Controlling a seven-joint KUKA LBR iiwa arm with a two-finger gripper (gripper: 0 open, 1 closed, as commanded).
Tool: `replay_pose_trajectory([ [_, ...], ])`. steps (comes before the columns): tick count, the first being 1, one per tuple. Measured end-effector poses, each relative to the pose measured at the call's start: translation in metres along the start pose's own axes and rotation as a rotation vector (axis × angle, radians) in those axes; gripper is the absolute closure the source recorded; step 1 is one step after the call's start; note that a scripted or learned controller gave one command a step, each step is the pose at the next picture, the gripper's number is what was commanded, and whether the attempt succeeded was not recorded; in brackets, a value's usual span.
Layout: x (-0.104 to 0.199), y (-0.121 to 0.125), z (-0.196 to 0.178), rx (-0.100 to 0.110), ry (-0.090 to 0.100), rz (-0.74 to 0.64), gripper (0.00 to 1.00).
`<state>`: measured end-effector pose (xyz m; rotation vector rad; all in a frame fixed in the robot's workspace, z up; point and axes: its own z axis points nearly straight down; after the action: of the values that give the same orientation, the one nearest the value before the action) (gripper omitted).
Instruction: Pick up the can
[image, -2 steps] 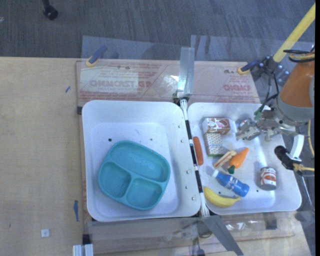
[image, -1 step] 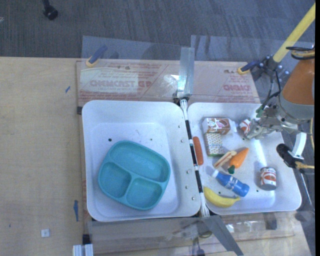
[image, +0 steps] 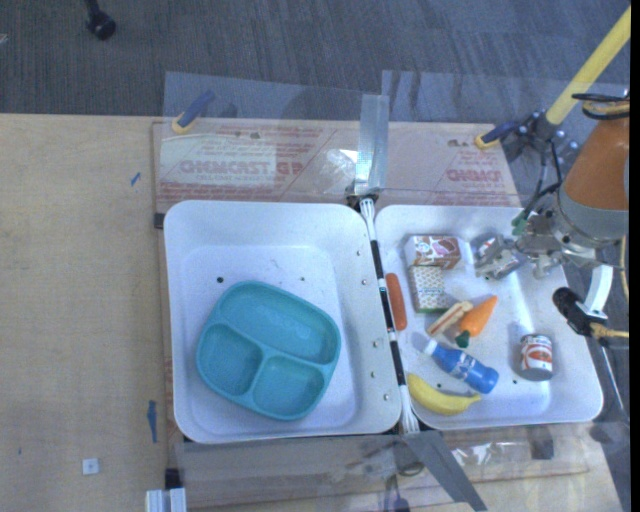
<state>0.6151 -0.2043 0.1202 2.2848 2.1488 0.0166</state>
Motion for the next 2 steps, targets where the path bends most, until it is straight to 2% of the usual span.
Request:
replay_pose_trajectory([
  [1, -0.001, 0.001, -0.011, -0.004, -0.001, 0.001, 1.00],
  [2, 0.007, 0.052, 0.023, 0.007, -0.008, 0.216, 1.00],
])
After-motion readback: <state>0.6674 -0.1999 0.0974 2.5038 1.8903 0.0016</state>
